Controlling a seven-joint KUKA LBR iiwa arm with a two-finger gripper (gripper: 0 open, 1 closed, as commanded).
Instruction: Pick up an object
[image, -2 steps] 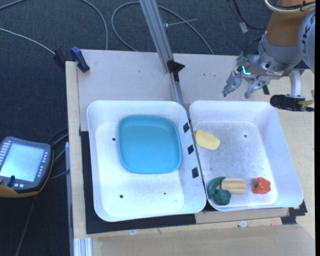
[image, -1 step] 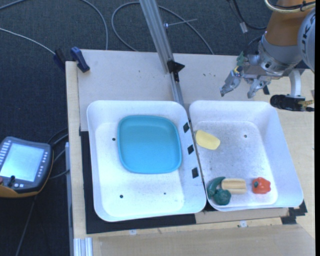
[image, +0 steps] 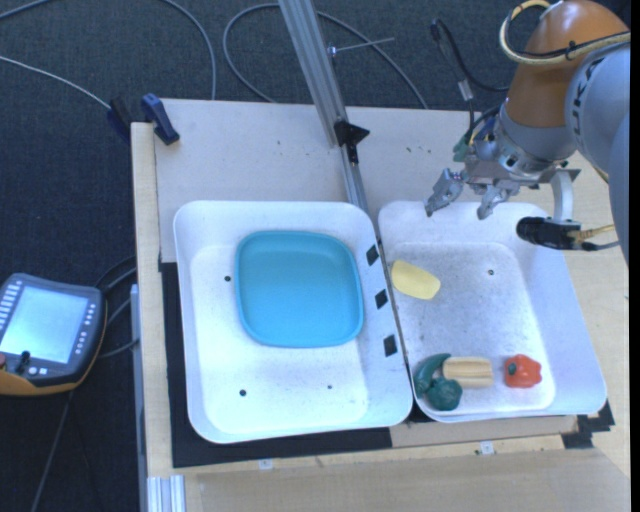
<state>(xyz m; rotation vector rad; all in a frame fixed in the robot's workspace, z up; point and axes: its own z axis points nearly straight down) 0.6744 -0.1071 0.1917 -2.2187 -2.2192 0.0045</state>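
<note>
Hand (image: 464, 197) hangs with fingers apart and nothing between them over the far rim of the right bin (image: 560, 300), well apart from the yellow piece (image: 415, 280) by the left wall; risk: descending here clips the rim or closes on air.

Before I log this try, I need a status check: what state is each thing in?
Gripper: open, holding nothing, above the right bin's far edge.
Yellow piece: lying loose in the right bin.
Green piece: lying by the near wall, touching the tan block.
Red piece: resting beside the block.
Blue plate: flat in the left bin.
</note>
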